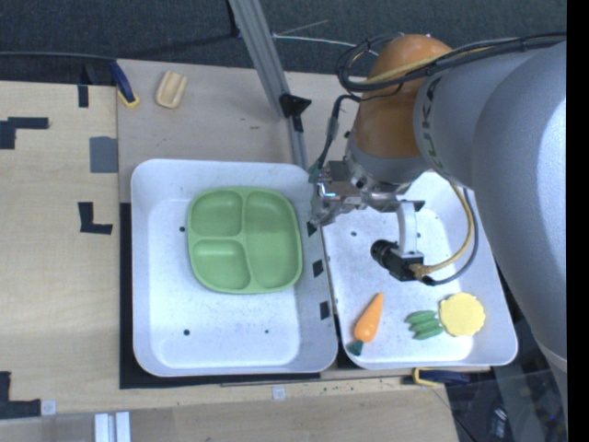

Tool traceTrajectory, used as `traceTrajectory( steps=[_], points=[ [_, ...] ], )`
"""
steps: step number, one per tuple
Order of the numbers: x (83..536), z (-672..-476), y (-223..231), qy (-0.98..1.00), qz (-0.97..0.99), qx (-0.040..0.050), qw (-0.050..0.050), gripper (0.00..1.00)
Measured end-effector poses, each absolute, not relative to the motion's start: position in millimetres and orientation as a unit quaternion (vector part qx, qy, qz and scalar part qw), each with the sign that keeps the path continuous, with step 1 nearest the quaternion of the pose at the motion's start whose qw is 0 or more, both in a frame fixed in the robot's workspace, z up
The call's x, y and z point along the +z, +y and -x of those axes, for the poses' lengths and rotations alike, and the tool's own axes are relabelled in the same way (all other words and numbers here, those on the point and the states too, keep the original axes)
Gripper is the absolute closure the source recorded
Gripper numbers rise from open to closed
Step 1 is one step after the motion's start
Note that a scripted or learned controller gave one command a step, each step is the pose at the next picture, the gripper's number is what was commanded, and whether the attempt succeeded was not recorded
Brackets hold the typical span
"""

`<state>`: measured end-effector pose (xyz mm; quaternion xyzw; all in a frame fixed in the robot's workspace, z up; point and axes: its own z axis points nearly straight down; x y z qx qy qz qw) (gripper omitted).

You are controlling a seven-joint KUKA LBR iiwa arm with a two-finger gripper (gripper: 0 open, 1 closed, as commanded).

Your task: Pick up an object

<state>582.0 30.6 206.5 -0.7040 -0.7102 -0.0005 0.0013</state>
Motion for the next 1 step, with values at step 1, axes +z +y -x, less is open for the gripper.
traceTrajectory(
  steps=[1],
  points=[
    [208.6,-590.8,87.3,-0.710,0.704,-0.0003,0.001,1.00]
  ],
)
